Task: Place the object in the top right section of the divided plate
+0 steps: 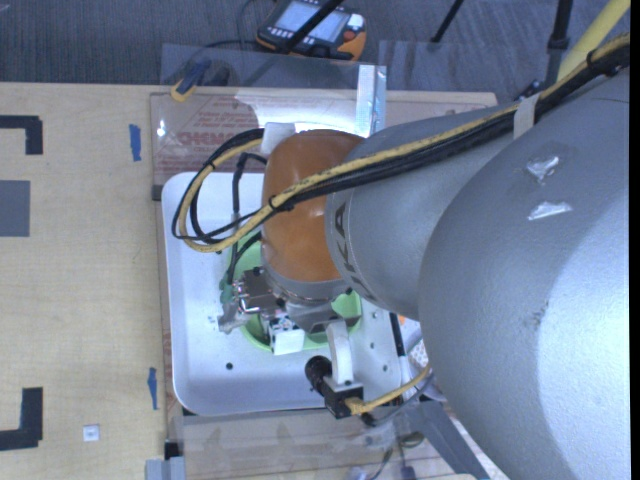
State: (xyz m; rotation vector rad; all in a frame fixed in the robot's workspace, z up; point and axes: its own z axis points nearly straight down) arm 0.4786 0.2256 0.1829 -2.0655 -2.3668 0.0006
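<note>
The green divided plate (258, 336) lies in the left white bin (200, 368). Just thin slivers of its rim peek out from under the arm. My gripper (262, 313) hangs low over the plate, directly beneath the orange wrist band (300, 208). The wrist and its metal mount (245, 293) cover the plate's sections and whatever lies in them.
Yellow and black cables (205, 208) loop out over the bin's left part. A black and white camera fitting (335, 373) sticks out toward the bin's front edge. A handheld pendant (305, 23) lies behind the bench. The wooden benchtop (70, 268) stretches left.
</note>
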